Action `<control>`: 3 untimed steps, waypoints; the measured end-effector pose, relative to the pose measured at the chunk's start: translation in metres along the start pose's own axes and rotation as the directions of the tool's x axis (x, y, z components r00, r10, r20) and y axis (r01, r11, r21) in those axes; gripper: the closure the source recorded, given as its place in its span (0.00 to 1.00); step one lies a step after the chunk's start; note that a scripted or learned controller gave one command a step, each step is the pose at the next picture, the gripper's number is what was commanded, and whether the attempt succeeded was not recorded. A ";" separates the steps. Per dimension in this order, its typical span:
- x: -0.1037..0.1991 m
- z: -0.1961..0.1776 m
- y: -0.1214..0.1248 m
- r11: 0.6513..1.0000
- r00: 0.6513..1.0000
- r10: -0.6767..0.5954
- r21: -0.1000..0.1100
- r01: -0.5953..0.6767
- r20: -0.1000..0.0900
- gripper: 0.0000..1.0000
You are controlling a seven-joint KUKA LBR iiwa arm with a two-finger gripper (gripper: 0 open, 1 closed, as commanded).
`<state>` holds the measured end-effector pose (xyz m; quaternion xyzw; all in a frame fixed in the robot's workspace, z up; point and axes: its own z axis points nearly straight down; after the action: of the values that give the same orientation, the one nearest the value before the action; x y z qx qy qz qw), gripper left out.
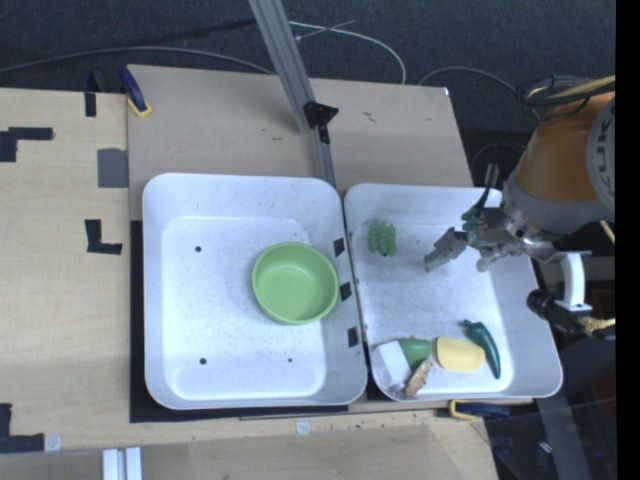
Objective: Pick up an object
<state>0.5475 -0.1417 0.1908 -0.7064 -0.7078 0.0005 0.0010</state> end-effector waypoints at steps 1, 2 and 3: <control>0.000 0.000 0.000 1.000 1.000 0.000 0.000 0.000 0.000 0.00; -0.001 0.044 -0.002 1.000 1.000 0.001 0.004 -0.001 0.000 0.00; 0.000 0.098 -0.004 1.000 1.000 0.001 0.006 -0.001 0.000 0.00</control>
<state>0.5436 -0.1413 0.0929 -0.7067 -0.7075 0.0025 0.0033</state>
